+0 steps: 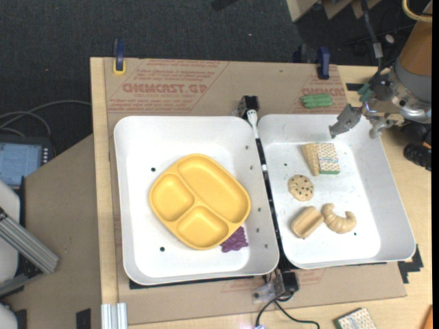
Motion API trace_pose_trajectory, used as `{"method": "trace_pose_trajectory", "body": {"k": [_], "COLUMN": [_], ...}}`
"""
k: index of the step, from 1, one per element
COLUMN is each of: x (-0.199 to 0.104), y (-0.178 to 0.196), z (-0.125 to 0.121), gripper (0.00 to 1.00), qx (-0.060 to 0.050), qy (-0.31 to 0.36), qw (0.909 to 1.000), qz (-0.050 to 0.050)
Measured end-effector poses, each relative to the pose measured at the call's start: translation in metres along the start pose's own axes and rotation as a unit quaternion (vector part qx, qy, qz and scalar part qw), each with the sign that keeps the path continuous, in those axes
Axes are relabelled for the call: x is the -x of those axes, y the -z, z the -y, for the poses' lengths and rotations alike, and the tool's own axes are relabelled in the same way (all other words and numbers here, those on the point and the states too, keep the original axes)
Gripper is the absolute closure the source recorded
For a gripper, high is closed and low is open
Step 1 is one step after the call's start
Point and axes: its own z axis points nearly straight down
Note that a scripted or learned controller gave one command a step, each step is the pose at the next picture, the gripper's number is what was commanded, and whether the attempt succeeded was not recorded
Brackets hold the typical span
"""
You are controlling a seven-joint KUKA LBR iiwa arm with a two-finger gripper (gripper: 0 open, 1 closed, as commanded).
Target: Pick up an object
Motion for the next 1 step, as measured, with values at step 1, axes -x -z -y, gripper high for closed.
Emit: {"method": "trace_pose_trajectory", "body": {"k": [1], "x": [-0.0006], "y": [-0.1309], "z": [0.0465], "gripper": [0.00], "qx": [-0.007], "qy": [-0.001], "qw": [1.0000], "qz": [-0.002]}}
